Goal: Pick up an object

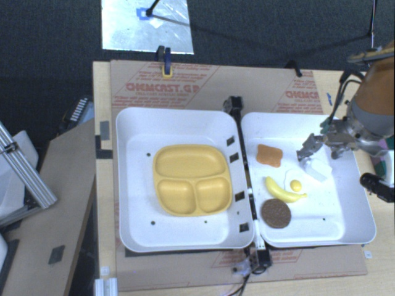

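Grey metal gripper (pixel 315 145), poised over the upper right part of the right bin (pixel 355 224); fingers too small and blurred to read, so spread or closed cannot be told, and nothing seen between them. Just below and beside it, a small white flat piece (pixel 316 172) lying on the bin floor. Further down and toward the left, a fried-egg toy (pixel 295 185) touching the yellow banana (pixel 282 192). Left of the gripper, a little apart, an orange bread-like slab (pixel 270 155). Farthest down-left, a round brown cookie (pixel 276 213) near the bin's lower wall. Beyond the divider, well apart to the left, the left bin (pixel 133 184) with a yellow sectioned tray (pixel 190 179).

Probably light moulded play food, stiff and somewhat slick. Banana likely the easiest catch: narrow, best pinched across its middle, though crowded by the egg. Orange slab also reasonable, taken across its short sides. Cookie and egg flat and low, liable to slip out.

Arm (pixel 376 97) entering from the right, orange band above the wrist, wrist bent down, tool aimed leftward into the bin.
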`<state>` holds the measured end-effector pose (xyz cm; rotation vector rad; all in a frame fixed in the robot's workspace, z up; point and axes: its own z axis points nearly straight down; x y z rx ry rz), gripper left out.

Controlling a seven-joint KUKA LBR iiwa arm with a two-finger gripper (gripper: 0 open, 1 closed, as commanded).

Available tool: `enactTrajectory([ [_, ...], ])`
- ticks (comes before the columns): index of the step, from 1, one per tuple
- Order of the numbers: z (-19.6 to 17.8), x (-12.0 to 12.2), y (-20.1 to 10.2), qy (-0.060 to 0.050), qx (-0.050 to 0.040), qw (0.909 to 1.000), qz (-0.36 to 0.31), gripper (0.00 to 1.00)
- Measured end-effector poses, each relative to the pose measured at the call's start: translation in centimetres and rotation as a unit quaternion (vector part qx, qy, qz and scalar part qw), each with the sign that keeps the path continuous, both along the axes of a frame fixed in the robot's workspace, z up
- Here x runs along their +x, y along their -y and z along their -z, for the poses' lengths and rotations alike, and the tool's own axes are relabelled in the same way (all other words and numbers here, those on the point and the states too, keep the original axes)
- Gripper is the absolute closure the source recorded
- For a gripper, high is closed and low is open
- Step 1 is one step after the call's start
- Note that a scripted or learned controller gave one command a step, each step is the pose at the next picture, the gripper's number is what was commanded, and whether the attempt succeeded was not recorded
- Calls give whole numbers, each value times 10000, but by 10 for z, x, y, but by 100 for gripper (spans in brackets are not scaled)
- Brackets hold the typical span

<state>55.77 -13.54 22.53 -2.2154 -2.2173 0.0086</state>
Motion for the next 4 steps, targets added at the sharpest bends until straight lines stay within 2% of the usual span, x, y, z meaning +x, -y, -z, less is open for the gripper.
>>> enactTrajectory([
  [1, -5, 2, 0, 53, -9, 10000, -10, 0],
  [2, 43, 10, -6, 32, -2, 10000, -17, 0],
  [4, 140, 3, -5, 44, -8, 10000, -3, 0],
])
